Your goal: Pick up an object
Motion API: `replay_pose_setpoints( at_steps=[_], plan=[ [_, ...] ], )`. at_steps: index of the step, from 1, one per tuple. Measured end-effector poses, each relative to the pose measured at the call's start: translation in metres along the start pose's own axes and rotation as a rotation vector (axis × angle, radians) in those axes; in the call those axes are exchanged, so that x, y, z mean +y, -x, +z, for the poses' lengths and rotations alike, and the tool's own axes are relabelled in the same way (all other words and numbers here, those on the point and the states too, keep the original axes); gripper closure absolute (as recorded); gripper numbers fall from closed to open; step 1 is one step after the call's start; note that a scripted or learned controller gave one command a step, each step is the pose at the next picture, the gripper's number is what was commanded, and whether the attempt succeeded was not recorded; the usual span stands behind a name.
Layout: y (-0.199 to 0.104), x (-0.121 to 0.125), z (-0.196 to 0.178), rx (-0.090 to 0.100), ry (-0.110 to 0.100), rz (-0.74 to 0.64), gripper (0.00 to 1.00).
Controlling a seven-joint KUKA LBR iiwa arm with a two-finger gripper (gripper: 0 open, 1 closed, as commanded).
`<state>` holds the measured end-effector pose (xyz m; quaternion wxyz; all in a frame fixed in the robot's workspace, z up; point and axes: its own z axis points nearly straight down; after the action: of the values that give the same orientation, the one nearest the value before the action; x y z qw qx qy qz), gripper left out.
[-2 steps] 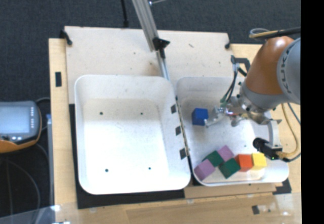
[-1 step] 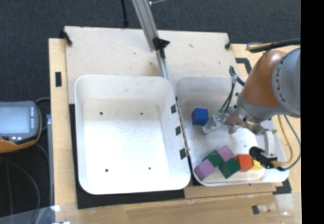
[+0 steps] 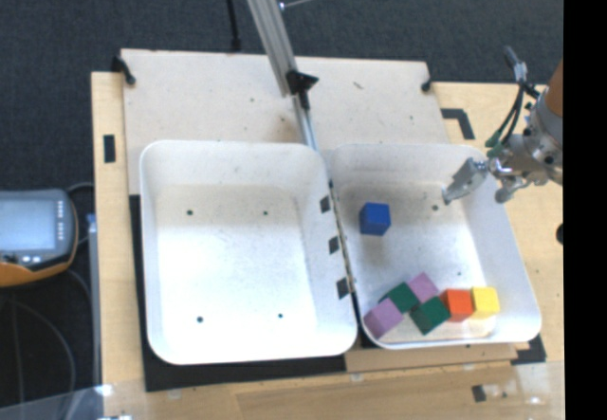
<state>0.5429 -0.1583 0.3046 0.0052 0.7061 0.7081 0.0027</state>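
In the right bin (image 3: 493, 219), a blue cube (image 3: 375, 218) lies alone near the left wall. Along the bin's front wall sits a cluster: two purple cubes (image 3: 383, 317) (image 3: 423, 288), two green cubes (image 3: 403, 298) (image 3: 432, 314), an orange cube (image 3: 460, 302) and a yellow cube (image 3: 486, 301). My gripper (image 3: 482, 188) hangs over the right bin's far right part, above the floor and well right of the blue cube. It is open and nothing sits between its fingers.
The left bin (image 3: 237, 247) stands beside the right one, sharing a middle wall. A slanted metal pole (image 3: 270, 20) rises from behind the bins. A grey device (image 3: 36, 228) sits off the bench at the far left.
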Motion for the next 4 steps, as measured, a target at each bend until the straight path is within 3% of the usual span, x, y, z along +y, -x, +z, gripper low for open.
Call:
replay_pose_setpoints(
  at_steps=[1,2,3,4],
  plan=[
    [0.029,-0.039,-0.083,-0.002,0.000,0.005,0.00],
    [-0.046,0.017,-0.040,0.004,-0.012,-0.007,0.00],
    [-0.022,-0.004,0.208,0.001,-0.007,0.006,0.00],
    [-0.058,-0.020,0.206,0.000,-0.006,0.000,0.00]
  ],
)
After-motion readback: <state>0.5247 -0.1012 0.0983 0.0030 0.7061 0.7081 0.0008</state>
